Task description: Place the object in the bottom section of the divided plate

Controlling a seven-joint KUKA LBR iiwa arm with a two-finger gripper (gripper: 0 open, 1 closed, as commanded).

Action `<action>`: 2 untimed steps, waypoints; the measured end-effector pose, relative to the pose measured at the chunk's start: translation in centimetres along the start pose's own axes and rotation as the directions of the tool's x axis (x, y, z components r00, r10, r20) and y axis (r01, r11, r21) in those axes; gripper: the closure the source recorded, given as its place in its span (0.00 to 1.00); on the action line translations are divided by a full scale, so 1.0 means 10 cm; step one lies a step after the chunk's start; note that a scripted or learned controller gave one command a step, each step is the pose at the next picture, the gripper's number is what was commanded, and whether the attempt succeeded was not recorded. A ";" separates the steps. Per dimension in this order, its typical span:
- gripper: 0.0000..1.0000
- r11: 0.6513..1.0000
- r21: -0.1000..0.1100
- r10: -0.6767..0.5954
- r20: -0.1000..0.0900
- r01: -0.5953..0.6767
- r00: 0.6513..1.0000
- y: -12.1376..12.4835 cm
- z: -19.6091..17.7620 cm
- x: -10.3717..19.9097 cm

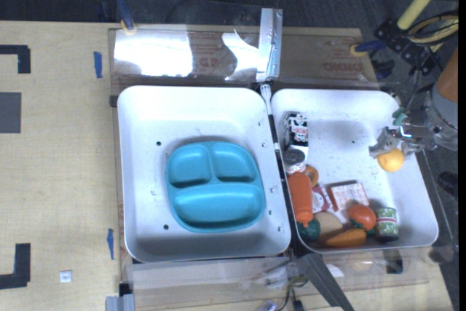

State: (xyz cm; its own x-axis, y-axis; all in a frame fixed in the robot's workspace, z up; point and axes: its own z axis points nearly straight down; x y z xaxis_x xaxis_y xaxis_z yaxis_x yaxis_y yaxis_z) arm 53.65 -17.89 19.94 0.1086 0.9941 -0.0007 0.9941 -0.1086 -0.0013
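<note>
Crowding the near edge of the right bin (419,189), a heap of toy food lies in a row: a large carrot (300,194) upright against the divider, a smaller carrot (346,237) flat beside a tomato (362,215), a small green-labelled can (386,222) at the corner, a red-and-white packet (347,194) just behind them; in the left bin (138,156) the blue divided plate (215,184) sits bare, its wide bottom section (218,206) nearest the camera and two smaller sections beyond. Farther back, at the right bin's right side, the gripper (393,149) reaches in from the right, its metal fingers closed around a small yellow ball-like fruit (391,161), which hangs just below them, seemingly lifted off the bin floor; a black-and-white carton (295,129) stands by the divider at the far end. By its look the fruit is light, hard plastic, smooth and round, so likely to slip or roll; a hold across its widest part seems safest, and it may roll once set down; the plate lies well apart, across the divider.
</note>
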 end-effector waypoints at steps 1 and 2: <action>1.00 0.999 0.003 -0.038 -0.002 0.038 0.999 -0.39 0.24 0.81; 1.00 0.986 0.001 -0.164 -0.003 0.164 0.986 -0.49 0.09 1.40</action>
State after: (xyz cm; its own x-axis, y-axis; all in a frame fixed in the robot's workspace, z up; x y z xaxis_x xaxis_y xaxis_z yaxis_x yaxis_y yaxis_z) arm 50.35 -3.40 19.05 -0.0559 0.9984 0.0022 0.9984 0.0559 -0.0021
